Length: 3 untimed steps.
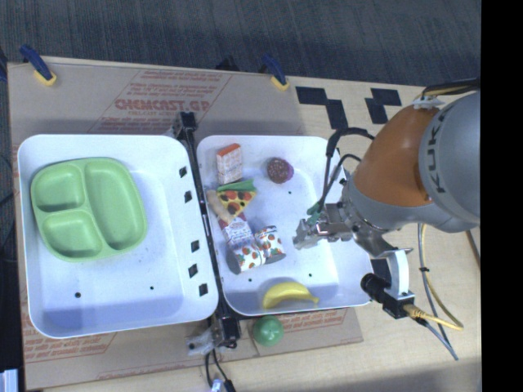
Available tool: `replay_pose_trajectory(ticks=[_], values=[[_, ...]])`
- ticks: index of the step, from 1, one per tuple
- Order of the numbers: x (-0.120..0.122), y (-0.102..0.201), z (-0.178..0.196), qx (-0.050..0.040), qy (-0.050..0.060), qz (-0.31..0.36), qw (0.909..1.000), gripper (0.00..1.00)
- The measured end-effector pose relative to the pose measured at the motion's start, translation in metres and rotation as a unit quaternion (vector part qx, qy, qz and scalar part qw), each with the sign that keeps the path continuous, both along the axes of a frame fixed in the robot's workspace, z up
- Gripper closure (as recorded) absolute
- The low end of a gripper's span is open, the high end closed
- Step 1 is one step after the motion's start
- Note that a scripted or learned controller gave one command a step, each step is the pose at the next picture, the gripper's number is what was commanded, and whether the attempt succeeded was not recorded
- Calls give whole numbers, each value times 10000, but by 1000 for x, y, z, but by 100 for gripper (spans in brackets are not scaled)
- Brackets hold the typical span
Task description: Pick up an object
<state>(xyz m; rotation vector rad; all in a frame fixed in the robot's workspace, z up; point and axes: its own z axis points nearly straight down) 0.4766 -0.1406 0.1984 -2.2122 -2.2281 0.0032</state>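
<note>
Gripper point(306, 233) hovers beside patterned cartons point(255, 247) (seemingly empty-handed).

Worktop point(73, 104): cardboard-covered, red print at 12 o'clock. Directly on it: left bin point(163, 300) at 9 o'clock; right bin point(315, 149) just beside it, centre; green ball point(267, 331) at 6 o'clock, by the right bin's near rim.

Arm point(409, 170) from the right, gripper point(306, 233) low, pointing left

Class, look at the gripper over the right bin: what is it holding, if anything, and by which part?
Nothing visible: the gripper hovers over bare floor of the right bin, apart from the patterned cartons.
</note>
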Motion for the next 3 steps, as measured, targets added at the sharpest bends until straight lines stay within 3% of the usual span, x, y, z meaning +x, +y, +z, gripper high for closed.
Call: replay_pose_trajectory(ticks=[1, 2, 3], values=[[57, -71, 68, -5, -14, -15, 10000, 100], [15, -70, 14, 5, 4, -8, 10000, 100], [0, -67, 40, 0, -15, -22, 10000, 100]])
